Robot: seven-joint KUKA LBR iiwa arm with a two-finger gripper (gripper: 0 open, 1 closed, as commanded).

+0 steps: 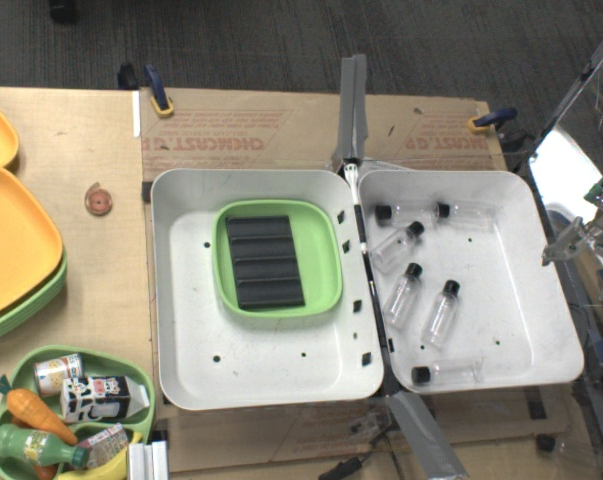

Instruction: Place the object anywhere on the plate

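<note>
Here, the left bin (181,358) holds a green plate (326,258) bearing a black ribbed block (266,261); the right bin (526,338) at 3 o'clock holds clear black-capped vials (441,311).

Two white bins (181,363) sit side by side; one green plate (279,258) lies in the left one, and six clear black-capped vials (441,311) in the right.

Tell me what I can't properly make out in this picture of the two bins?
- Camera view: the clear vials in the right bin blend into the white floor, so their exact count is unsure.
- The dark ridged block on the green plate: too little detail to identify.
- The yellow dishes: cut off by the left edge.
</note>
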